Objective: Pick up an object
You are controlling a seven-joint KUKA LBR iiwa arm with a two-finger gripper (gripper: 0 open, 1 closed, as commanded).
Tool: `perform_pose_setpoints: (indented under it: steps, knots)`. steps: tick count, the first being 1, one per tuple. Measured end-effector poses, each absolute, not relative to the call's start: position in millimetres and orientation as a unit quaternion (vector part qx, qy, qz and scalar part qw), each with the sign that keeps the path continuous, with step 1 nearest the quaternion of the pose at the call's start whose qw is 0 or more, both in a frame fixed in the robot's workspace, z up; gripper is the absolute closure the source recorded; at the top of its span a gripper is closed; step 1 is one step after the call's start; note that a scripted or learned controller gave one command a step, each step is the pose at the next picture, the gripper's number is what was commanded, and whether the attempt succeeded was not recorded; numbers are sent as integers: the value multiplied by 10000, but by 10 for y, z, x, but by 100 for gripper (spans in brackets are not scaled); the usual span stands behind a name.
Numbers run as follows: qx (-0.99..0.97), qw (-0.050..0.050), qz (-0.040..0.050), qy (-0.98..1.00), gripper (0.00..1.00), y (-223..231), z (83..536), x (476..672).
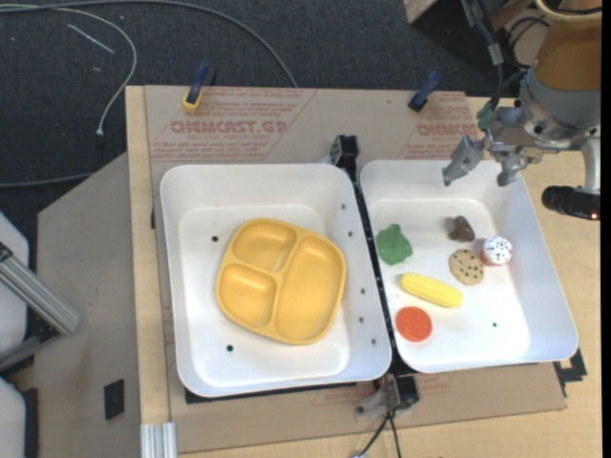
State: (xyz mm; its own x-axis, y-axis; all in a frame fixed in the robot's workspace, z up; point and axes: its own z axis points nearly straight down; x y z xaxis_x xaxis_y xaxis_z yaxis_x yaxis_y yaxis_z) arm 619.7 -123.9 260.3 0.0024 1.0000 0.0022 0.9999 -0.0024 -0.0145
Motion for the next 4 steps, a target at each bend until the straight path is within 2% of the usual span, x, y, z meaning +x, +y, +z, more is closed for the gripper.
perform_pose_setpoints:
  steps: [1,4]
  knots:
    - [-7071,5,2,-7071,0,-1237,2681,6218]
    - [-7070,24,14,-7072,0,-1133,1324,6234]
